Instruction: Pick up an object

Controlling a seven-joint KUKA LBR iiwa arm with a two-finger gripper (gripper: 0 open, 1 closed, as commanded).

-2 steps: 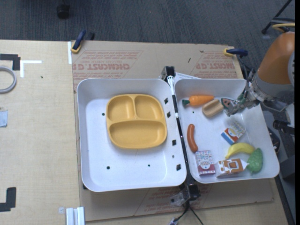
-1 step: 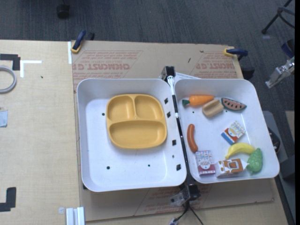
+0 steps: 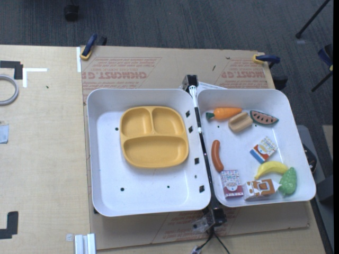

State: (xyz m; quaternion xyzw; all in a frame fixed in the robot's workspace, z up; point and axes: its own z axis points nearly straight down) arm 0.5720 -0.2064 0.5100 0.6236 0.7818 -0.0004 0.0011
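Right half of the frame, right bin [image 3: 298, 142]: nine small toy foods lie loose on its white floor, none stacked.
Left bin [image 3: 106, 194]: holds a yellow divided plate [image 3: 154, 136], three compartments, sitting flat toward the upper middle of the bin.
Between the bins: the two rims meet along a dark seam running up and down the frame.
Upper row of the right bin: carrot [image 3: 225, 112], bun [image 3: 240, 122] and watermelon slice [image 3: 264, 118] sit close together; the bun touches the carrot's lower right end.
Carrot: long axis across the frame, green top to the left beside the seam, orange tip to the right.
Watermelon slice: long axis across the frame, dipping toward the right.
Sausage [image 3: 216, 155]: long axis up and down the frame, just beside the seam, apart from the other toys.
Striped carton [image 3: 264, 149]: alone at the bin's middle right, set at a tilt.
Banana [image 3: 271, 169]: lies across the frame, its right end against the green vegetable [image 3: 288, 181].
Lower edge of the right bin: pink carton [image 3: 231, 184] and orange carton [image 3: 260, 189] side by side, hemmed by the bin wall below and the banana above.
Under the bins: a cardboard sheet [image 3: 137, 70] with reversed red print, held by a clamp [image 3: 88, 46] at upper left and a second clamp [image 3: 266, 59] at upper right.
Far left edge: a tape roll [image 3: 6, 90] on the bench, well apart from the bins.
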